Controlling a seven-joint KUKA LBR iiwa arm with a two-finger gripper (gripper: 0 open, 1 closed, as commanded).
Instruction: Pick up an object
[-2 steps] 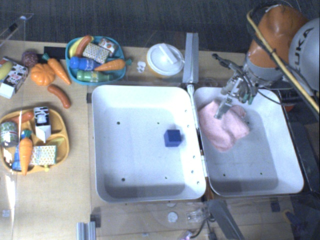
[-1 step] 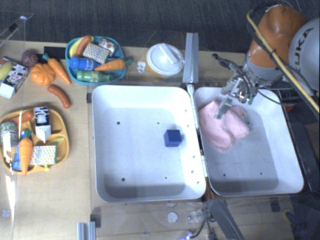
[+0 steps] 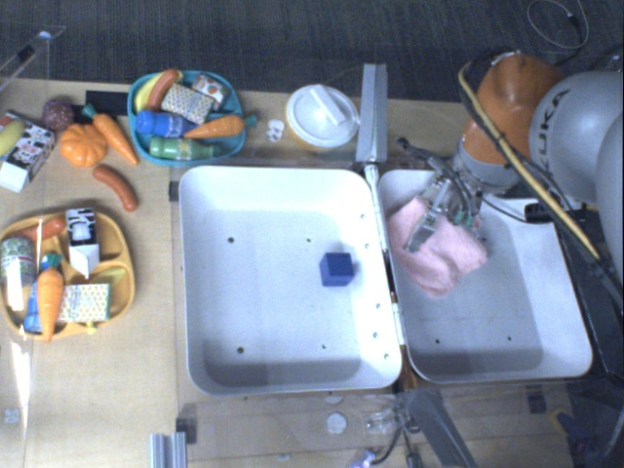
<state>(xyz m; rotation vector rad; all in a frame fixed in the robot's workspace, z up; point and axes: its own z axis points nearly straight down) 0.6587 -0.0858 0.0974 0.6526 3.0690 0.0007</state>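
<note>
1. Reaching in from the right, the grey arm with its orange band held the gripper low over the right bin, at that bin's far left part.
2. Directly under and around the gripper lay a pink cloth, crumpled into a mound; the fingers pressed down into its upper surface and touched it.
3. Whether those fingers were spread or closed could not be told, since they sat dark against the folds, and no part of the cloth was plainly seen between them.
4. To the gripper's left, across the wall where the two bins meet, the left bin held a small blue cube, alone and well apart from the cloth.
5. Beyond the gripper and to its left, on the bench past the bins, stood a round white lid on a yellow bowl, with a grey upright post just beside it.
6. Further left of the gripper sat a blue basket heaped with toy food.
7. Beside that basket an orange toy pumpkin, a toy carrot and a toy sausage lay loose on the bench.
8. Far to the gripper's left, a yellow tray carried more toy food, including a carrot and small cartons.
</note>
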